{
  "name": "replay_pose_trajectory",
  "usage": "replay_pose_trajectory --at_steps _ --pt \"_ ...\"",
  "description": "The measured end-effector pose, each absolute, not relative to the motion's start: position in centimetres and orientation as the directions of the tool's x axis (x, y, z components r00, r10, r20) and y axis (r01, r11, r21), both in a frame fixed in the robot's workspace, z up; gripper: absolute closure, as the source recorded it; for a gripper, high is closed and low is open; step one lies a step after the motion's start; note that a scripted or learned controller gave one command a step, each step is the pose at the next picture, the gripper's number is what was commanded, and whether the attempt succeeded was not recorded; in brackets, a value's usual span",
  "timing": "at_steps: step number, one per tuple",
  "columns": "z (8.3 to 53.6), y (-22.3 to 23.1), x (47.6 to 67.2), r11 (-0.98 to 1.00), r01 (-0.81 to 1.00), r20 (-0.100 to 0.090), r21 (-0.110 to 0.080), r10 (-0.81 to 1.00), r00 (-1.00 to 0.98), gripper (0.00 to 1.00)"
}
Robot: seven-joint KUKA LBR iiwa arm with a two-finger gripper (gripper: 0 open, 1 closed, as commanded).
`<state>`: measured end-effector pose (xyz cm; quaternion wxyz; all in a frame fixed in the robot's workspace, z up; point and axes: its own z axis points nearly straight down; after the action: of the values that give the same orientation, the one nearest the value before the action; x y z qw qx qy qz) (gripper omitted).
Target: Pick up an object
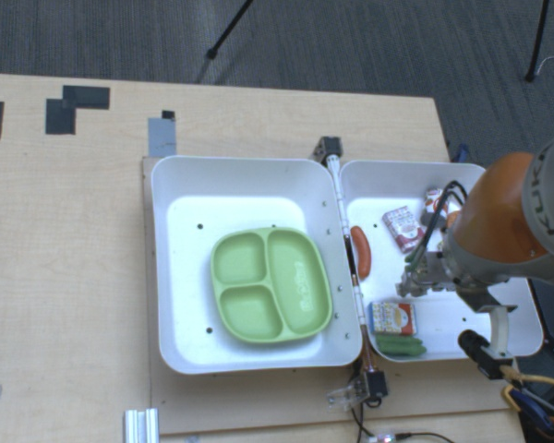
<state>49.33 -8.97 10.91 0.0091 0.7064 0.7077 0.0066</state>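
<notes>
The right bin [534,335] holds several small items. A red sausage [360,252] lies by its left wall. A red and white packet [402,228] sits further back, with another small packet [433,200] behind it, partly hidden by the arm. A small carton [392,317] lies near the front wall, with a green vegetable [401,346] just in front of it. My gripper [417,281] hangs low over the bin's middle, just behind and to the right of the carton. The orange wrist band [499,220] hides much of the bin's right half.
The left bin [180,247] holds a green three-part plate [272,284]. A ridge [343,238] divides the two bins. A black and white fitting [487,344] sticks out near the right bin's front right. Cables [526,395] lie at the bench's front right corner.
</notes>
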Motion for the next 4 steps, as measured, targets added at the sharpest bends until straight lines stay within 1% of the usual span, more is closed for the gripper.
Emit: replay_pose_trajectory --at_steps 1,2,3,4 --pt "10.9 -9.0 49.3 0.002 1.0 -0.004 0.022 1.0 -0.002 0.0" --pt "8.7 -8.5 48.9 -0.001 1.0 -0.001 0.008 1.0 0.001 0.0" --pt "9.8 -8.5 49.1 0.0 1.0 -0.002 0.015 1.0 0.0 1.0" --pt "9.8 -8.5 49.1 0.0 1.0 -0.001 0.015 1.0 0.0 0.0"
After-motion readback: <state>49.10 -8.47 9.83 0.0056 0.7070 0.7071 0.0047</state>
